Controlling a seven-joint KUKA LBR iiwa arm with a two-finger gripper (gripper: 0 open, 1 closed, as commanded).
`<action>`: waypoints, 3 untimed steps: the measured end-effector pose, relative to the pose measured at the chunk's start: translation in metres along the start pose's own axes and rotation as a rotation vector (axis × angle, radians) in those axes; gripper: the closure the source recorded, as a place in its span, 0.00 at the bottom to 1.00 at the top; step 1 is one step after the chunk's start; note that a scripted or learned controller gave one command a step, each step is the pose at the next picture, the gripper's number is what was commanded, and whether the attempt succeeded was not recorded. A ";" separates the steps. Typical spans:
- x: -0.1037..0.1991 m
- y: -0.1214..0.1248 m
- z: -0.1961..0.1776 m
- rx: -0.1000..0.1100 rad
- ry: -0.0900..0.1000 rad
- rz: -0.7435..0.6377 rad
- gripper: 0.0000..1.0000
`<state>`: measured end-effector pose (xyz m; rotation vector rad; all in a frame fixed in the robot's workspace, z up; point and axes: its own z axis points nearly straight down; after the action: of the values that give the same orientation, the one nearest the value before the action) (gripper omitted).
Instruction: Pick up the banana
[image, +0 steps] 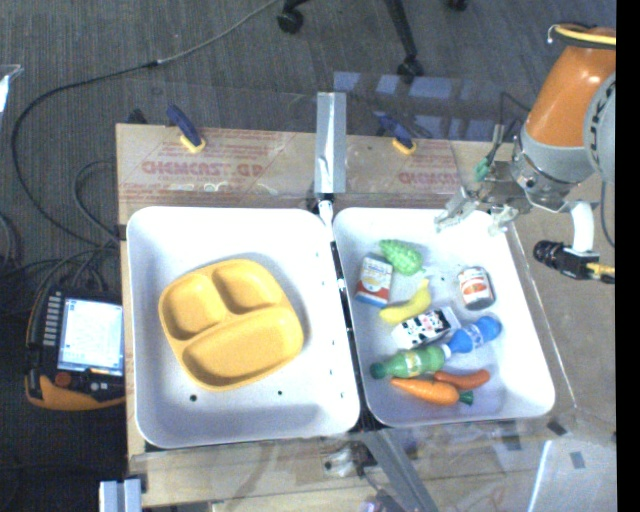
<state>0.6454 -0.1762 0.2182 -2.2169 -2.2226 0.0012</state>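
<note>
Small yellow plastic banana (406, 304) sits mid right white bin (535, 370), touching the milk carton (375, 280) at its 10 o'clock. Jaws (478, 208) spread, empty — over the bin's 1 o'clock rim.

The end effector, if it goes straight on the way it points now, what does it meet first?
Probably the right bin's upper rim or bare floor beside it: the end effector hangs there, apart from the banana. Depth is unclear.
</note>
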 end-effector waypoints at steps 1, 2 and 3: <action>0.046 -0.018 0.115 -0.020 -0.006 -0.227 0.00; 0.047 -0.018 0.106 -0.018 -0.001 -0.227 1.00; 0.047 0.015 0.129 0.041 0.007 -0.274 1.00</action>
<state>0.6601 -0.1287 0.0889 -1.8719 -2.4770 0.0386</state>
